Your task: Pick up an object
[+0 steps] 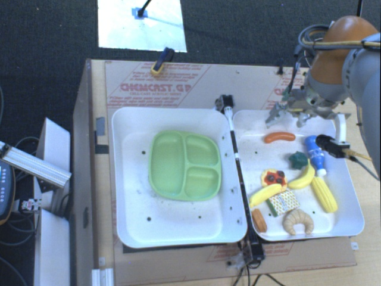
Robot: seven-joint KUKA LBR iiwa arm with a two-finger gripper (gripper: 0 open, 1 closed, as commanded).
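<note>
The two-finger gripper (287, 115) hangs with fingers spread apart and empty, just above the orange plastic sausage (279, 137) in the right white bin (348, 219). Descending off-centre could nudge the slim, rounded sausage away instead of trapping it.

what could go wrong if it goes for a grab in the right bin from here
The gripper hangs over the far end of the right bin, near the sausage; a descent there may hit bare floor. The croissant, sandwich and banana lie crowded, so the fingers might nudge neighbours. The green tray is likely too wide to grip.
</note>
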